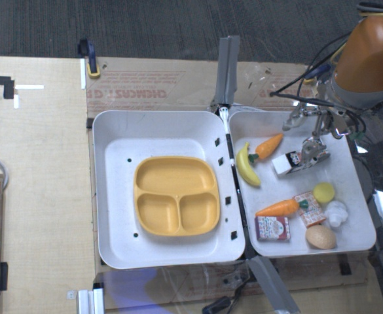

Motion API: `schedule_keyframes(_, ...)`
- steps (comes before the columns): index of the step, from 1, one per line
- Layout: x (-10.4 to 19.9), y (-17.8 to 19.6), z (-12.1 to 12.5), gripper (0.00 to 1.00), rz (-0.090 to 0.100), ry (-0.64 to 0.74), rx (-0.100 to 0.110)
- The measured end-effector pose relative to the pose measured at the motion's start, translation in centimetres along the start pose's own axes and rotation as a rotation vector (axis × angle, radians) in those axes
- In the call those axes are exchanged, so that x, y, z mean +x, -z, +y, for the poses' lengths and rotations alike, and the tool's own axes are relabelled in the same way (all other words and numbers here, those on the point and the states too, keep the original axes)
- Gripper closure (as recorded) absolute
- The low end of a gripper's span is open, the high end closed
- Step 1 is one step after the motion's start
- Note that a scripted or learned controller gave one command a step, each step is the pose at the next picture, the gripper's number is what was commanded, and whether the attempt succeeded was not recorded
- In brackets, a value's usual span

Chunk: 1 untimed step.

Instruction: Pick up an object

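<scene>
The right bin [358,175] holds several small items. A yellow banana [245,165] lies at its left, with a small carrot [268,146] just above it. A white block with a dark end [284,164] sits mid-bin. My gripper [311,154] hangs low right beside that block, touching or nearly touching its right end. The grey arm with its orange band [368,51] comes in from the upper right. A second carrot [277,208] lies lower down.
Along the right bin's front are a red packet [272,228], a pale packet [309,208], a yellow ball [324,191], a white lump [336,213] and a tan egg shape [321,237]. The left bin [109,175] holds a yellow divided plate [177,195].
</scene>
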<state>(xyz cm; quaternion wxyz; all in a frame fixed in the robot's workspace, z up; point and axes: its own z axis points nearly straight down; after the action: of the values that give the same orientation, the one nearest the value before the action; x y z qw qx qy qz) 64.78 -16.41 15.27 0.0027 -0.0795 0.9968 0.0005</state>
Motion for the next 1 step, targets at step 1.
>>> schedule_keyframes(1, 6.71, -1.48, -2.75, 0.00, 0.002, 0.320, -0.001)
